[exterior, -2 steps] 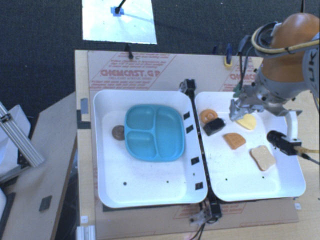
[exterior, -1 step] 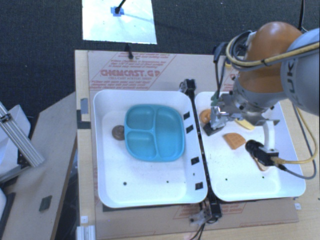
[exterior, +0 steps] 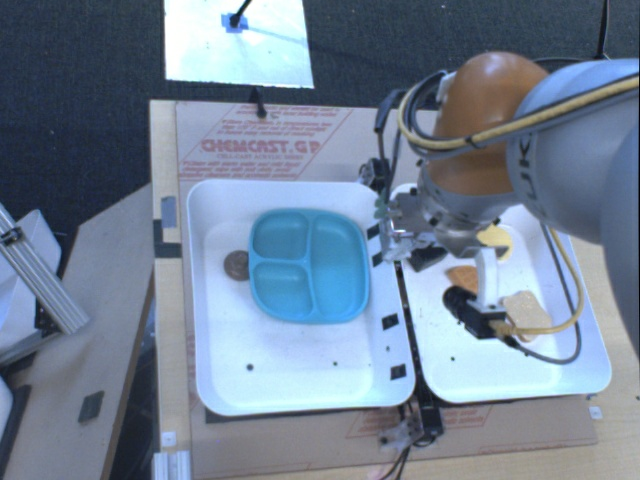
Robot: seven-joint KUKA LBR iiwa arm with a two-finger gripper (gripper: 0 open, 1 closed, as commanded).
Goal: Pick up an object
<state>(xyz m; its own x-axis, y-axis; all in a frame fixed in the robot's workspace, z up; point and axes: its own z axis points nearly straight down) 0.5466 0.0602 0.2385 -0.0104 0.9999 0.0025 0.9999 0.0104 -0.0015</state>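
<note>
**Claw low at the seam between bins, nothing seen in its grip**

No single object is named, so the likeliest candidates are the loose pieces in the right bin [exterior: 530, 380]. An orange-brown piece [exterior: 461, 276] lies nearest the claw. A yellow piece [exterior: 497, 238] lies just behind it, partly hidden under the arm [exterior: 560, 138]. A pale tan slab [exterior: 527, 311] lies nearer the front. None of them sits in the claw; all three rest on the bin floor.

The claw [exterior: 408, 242] hangs over the inner edge of the right bin, close to the wall it shares with the left bin [exterior: 290, 396]. The wrist hides its working end, so I cannot tell whether it is spread or pressed together.

In the left bin, a blue divided plate [exterior: 305, 266] takes up the middle of the floor, and a small brownish disc [exterior: 237, 264] touches its left rim. Both bins sit on a printed board on the table [exterior: 110, 258].

Risks, as I judge them:

- **Hitting the wall.** The claw is close to the shared wall, so a straight descent could land on the rim and not on an object.
- **Closing on nothing.** The orange-brown piece lies beside the claw, not under it, so a grasp taken here would probably come up empty.
- **A poor grip.** The pieces look flat and low, so the claw could slide over one or pinch only an edge and drop it on the lift.
- **The plate.** It is wide and shallow, and offers only its rim to grasp.
</note>
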